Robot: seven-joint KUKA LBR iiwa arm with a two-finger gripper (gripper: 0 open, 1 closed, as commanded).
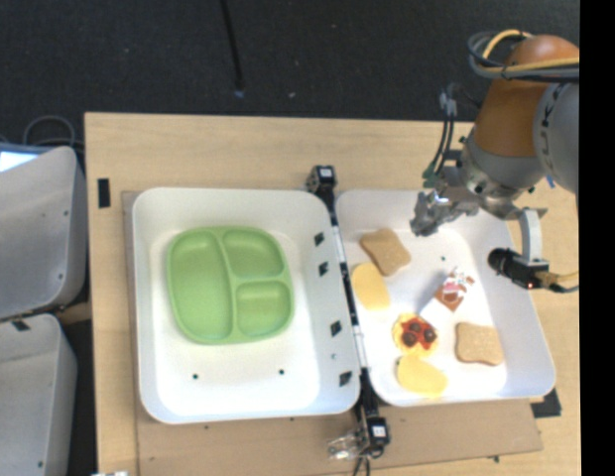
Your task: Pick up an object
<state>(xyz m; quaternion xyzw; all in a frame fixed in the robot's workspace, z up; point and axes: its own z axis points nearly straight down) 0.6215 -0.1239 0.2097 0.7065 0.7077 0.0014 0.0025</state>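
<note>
Right bin (526, 360) contents: a brown bread slice (385, 251) at far left, a pale yellow piece (370, 287) just near of it, a red-and-white item (453, 291) at centre, a red-topped yellow piece (417, 333), a second bread slice (478, 344) and a yellow piece (421, 375) along the near side. The gripper (428, 218) hangs over the bin's far part, right of the first bread slice; jaw state cannot be told. Left bin (149, 365) holds a green divided tray (230, 284).
</note>
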